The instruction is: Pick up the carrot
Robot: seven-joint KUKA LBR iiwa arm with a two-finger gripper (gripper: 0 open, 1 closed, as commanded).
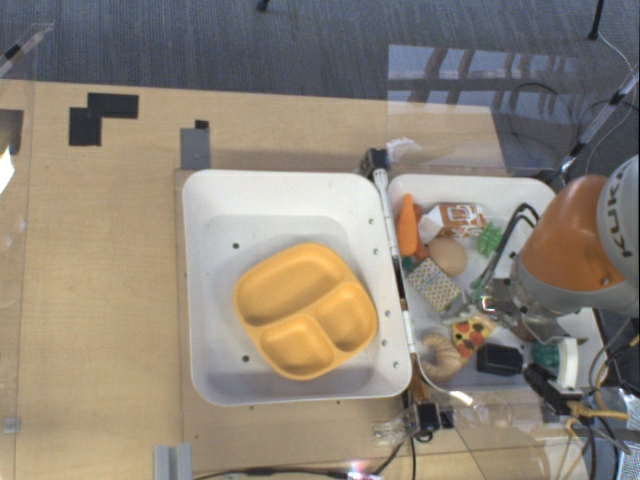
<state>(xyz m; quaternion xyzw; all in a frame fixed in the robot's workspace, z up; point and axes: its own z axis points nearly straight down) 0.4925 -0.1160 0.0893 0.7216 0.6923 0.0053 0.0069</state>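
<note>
1. Hovering over the right bin (pixel 520 186), the arm (pixel 575 243) hangs above the middle of the clutter; its wrist hides the jaws, so I cannot tell whether they are released or clenched, and nothing can be seen between them.
2. Carrot (pixel 406 226): orange, lying lengthwise against the right bin's left wall, at the far end, just beside the divider between the two bins.
3. Neighbours: a pale rounded item (pixel 448 257) and a patterned block (pixel 434 287) lie just beside the carrot's near end; a small printed packet (pixel 461 216) sits near its far side.
4. Left bin (pixel 200 268): holds a yellow compartment tray (pixel 305 311), well apart from the carrot.
5. Step in hand, as judged: approach; the carrot appears untouched.
6. Next move calls for shifting toward the bin's left wall, aligning the jaws across the carrot's narrow width and descending without fouling the wall or the neighbours.
</note>
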